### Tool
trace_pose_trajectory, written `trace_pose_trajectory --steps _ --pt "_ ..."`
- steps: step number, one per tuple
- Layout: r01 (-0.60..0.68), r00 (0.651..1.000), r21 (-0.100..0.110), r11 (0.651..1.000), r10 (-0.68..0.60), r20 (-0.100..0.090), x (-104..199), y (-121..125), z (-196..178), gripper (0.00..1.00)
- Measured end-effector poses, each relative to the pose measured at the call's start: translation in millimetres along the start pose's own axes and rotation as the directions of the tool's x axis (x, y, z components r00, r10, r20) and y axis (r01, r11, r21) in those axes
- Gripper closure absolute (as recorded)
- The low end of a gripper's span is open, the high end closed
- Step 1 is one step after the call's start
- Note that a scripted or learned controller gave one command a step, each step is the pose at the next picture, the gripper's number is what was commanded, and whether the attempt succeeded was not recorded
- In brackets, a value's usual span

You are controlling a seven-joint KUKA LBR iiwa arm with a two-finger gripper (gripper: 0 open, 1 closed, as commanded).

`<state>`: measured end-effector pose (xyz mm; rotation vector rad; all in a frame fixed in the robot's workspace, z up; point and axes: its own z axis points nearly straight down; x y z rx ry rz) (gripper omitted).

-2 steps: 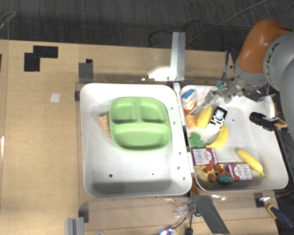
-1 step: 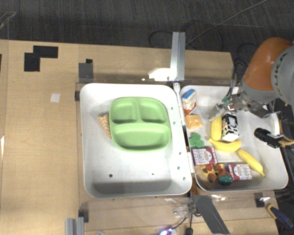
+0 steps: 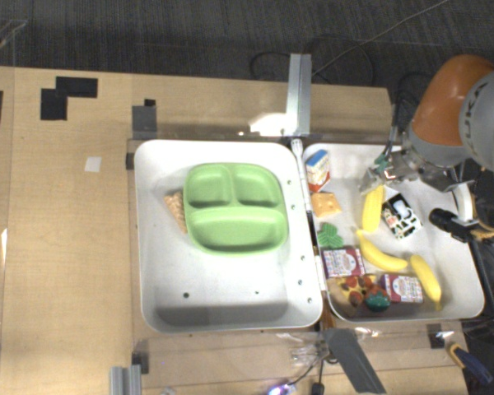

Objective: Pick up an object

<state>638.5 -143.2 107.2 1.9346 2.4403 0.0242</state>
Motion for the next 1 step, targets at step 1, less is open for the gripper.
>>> trace_pose_trajectory --steps 1 --pt "-0.052 0.999 0.022 0.998 0.052 -0.008 37.8 43.0 -86.6 1.0"
